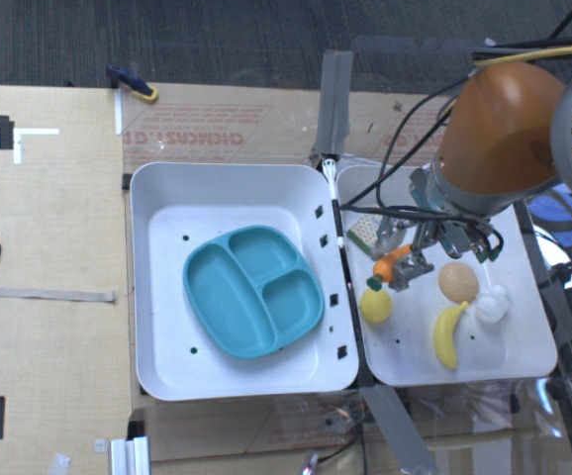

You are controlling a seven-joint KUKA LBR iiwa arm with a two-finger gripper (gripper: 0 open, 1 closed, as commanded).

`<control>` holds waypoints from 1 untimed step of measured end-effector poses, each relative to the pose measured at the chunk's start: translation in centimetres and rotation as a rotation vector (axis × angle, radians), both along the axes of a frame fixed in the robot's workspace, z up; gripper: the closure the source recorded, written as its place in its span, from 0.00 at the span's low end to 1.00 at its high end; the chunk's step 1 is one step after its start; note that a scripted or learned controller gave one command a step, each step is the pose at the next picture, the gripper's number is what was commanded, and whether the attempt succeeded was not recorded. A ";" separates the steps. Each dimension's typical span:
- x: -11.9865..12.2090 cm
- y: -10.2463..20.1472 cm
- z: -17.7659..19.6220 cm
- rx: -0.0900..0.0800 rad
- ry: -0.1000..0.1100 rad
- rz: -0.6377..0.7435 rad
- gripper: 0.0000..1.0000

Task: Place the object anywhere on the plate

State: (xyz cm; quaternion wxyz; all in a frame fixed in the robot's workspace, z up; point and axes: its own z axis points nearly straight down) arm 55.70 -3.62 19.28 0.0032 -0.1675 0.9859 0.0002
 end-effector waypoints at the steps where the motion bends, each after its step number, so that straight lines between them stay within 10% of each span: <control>1: 0.0 0.0 0.0 0.000 0.000 0.000 0.00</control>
